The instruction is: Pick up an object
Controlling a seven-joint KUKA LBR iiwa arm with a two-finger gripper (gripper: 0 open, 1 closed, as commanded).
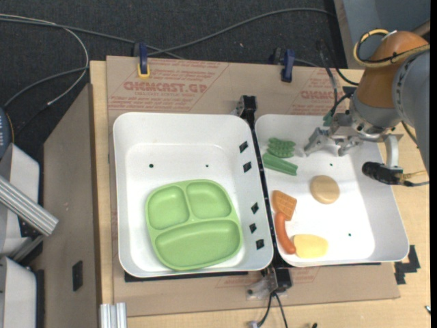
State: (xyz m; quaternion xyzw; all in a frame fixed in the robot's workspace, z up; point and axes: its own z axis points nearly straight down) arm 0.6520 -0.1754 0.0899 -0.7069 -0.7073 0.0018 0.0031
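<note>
The right bin [382, 234] holds several toy foods. Two green pieces [280, 154] lie near its back left. A tan round piece [326, 188] sits in the middle. An orange wedge [285, 203], a red-orange sausage shape [283, 232] and a yellow piece [310, 245] lie along the front left. My gripper [330, 144] hovers over the bin's back part, right of the green pieces and behind the tan piece. Its fingers [313, 143] stand spread apart with nothing between them.
The left bin [130, 183] holds a green divided plate [194, 223]. A black clamp strip [254, 176] runs between the bins. The arm [386, 80] reaches in over the right bin's back right corner, with a black fitting [381, 172] at the bin's right wall.
</note>
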